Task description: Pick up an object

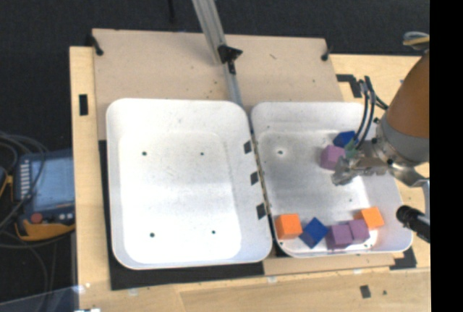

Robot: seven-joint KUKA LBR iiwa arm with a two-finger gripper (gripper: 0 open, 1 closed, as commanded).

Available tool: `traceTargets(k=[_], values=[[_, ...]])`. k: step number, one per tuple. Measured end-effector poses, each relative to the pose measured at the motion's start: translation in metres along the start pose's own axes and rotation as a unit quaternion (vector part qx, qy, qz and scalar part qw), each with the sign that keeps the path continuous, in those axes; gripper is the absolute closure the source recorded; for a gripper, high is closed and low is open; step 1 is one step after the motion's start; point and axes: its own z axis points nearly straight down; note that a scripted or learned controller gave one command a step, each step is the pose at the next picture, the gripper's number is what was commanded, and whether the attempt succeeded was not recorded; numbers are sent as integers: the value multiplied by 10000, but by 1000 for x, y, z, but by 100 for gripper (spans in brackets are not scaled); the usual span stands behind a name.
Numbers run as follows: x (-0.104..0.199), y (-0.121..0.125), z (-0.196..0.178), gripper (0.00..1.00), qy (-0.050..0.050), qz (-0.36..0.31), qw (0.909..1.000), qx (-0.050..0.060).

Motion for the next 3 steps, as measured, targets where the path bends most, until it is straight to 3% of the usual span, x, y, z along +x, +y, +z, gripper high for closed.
traceTargets(k=[1,3], values=[[-1,1,-16,100,7,-5,10000,24],[92,63,-13,100,17,-18,10000,28]])
